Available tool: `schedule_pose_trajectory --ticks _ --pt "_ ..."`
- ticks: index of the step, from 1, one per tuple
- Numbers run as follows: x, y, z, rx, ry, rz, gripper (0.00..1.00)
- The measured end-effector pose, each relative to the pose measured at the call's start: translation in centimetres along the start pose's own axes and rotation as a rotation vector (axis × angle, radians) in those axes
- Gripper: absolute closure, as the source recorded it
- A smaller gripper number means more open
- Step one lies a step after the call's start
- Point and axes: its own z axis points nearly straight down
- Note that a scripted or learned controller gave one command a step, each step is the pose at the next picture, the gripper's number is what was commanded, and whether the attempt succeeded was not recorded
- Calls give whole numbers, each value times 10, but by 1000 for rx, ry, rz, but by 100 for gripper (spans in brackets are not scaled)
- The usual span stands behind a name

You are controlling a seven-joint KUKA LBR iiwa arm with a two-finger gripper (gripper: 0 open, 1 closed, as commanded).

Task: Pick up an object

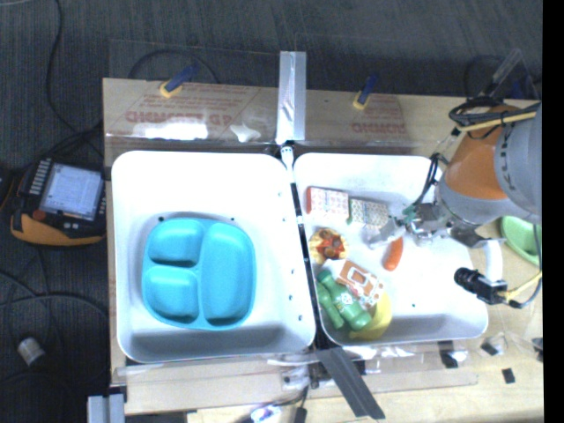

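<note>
blue divided plate [199, 271], white bins [132, 236], orange carrot [393, 253]

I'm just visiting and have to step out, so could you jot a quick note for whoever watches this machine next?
Gripper: low in the right bin; whether its fingers are open or shut is unclear.
Things: small orange object, carrot-like, just below the gripper; patterned flat packs at the bin's back; green, yellow and orange-white items piled at its left wall. Blue divided tray lies in the left bin.
Done: nothing visibly lifted.
Left: grasp one object and raise it.

Dark grey carpet floor [264, 16], black cables [53, 25], wooden bench [423, 117], bright even light
</note>
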Motion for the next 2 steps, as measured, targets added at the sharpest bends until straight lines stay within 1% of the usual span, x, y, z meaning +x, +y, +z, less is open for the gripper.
schedule_pose_trajectory --ticks 1,2 --pt "0 -13 -1 -4 -3 -246 0" --pt "23 16 -47 8 6 -319 0"
